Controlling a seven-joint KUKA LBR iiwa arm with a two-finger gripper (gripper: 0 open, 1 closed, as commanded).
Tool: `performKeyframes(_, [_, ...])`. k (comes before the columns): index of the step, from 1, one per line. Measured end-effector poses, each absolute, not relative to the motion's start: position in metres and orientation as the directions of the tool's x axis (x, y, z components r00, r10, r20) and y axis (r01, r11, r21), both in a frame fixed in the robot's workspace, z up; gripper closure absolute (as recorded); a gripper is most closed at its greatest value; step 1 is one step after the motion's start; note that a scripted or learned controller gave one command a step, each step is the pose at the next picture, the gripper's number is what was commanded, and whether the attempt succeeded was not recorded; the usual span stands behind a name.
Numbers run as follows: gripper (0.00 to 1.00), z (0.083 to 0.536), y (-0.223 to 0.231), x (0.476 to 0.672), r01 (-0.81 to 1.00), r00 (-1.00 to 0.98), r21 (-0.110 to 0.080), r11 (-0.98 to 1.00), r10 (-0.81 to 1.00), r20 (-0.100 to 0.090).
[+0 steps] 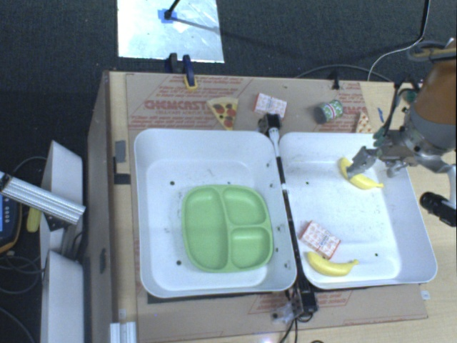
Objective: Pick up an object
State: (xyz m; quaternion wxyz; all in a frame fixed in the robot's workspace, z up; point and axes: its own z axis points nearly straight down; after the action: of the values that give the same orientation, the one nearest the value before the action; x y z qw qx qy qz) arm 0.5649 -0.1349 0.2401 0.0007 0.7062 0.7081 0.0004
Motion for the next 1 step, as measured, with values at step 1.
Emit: performKeyframes(1, [0.0,0.214,-0.1524,0.6223,1.0,-0.004,0.001,0.004,1.0,-0.001])
